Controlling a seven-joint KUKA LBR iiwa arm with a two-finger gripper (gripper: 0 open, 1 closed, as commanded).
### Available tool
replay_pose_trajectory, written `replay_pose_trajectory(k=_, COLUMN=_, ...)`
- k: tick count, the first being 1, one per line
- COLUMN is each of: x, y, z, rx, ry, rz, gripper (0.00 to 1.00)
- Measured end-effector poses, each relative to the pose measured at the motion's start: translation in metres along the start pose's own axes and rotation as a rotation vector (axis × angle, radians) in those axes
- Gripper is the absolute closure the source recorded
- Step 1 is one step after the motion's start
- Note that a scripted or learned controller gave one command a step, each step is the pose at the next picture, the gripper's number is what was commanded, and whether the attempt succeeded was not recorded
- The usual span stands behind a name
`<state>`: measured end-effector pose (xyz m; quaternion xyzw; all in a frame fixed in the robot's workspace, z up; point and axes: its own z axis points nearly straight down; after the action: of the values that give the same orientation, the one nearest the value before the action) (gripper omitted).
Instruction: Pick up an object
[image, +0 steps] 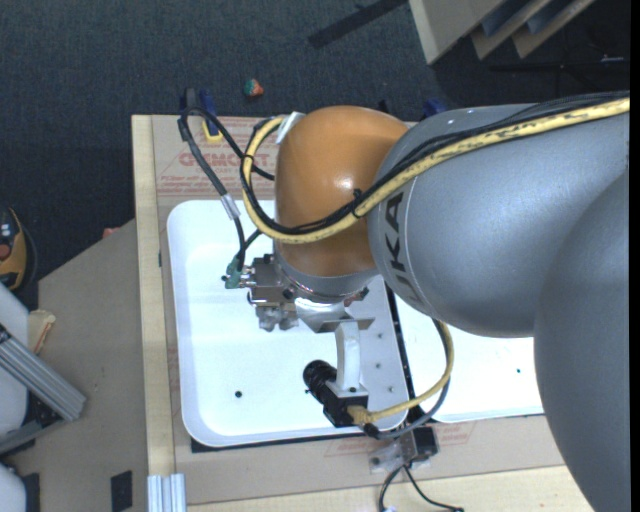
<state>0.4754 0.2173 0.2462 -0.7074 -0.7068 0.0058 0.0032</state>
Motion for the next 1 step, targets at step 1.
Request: replay_pose_trajectory(k=1, x=0.0062, y=0.0008, z=-0.2727, rx=-0.032, ry=0.014, rz=-0.004, gripper=1.0)
